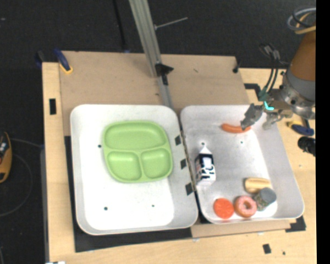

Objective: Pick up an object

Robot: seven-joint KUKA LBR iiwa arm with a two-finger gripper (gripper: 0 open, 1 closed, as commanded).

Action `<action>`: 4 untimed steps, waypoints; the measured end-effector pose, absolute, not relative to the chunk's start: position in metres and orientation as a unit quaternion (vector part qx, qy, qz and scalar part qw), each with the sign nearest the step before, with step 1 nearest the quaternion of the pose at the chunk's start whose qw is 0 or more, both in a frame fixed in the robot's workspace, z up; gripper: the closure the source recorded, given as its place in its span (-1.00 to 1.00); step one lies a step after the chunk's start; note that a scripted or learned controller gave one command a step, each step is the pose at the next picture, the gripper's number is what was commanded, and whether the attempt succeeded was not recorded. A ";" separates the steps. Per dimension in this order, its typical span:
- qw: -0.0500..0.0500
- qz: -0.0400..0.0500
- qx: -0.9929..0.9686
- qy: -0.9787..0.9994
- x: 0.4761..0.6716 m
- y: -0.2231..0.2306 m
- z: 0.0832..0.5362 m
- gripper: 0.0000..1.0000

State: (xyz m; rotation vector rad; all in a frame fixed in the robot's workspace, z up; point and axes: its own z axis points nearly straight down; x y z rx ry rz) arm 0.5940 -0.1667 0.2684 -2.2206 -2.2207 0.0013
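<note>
**Little Orange Sausage Waits by the Gripper**

The orange toy sausage (235,128) lies at about one o'clock in the right bin (280,164). It looks light, smooth, maybe slippery. Best pinched across its middle. The gripper (262,116) sits just beside it at three o'clock, fingers spread, pinching nothing.

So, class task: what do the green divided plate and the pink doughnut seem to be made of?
Green divided plate: probably moulded plastic with a matte to satin finish; the colour is uniform, the edges rounded, and the three compartments are formed in one piece.
Pink doughnut: looks like a toy, perhaps plastic or rubber; flat, even pink colour, though it is too small to be sure.
</note>
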 end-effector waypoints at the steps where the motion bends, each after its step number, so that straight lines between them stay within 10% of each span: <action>1: -0.001 0.000 -0.707 -0.707 0.595 -0.167 0.270 -1.00; 4: 0.000 0.001 -0.707 -0.707 0.593 -0.156 0.130 -1.00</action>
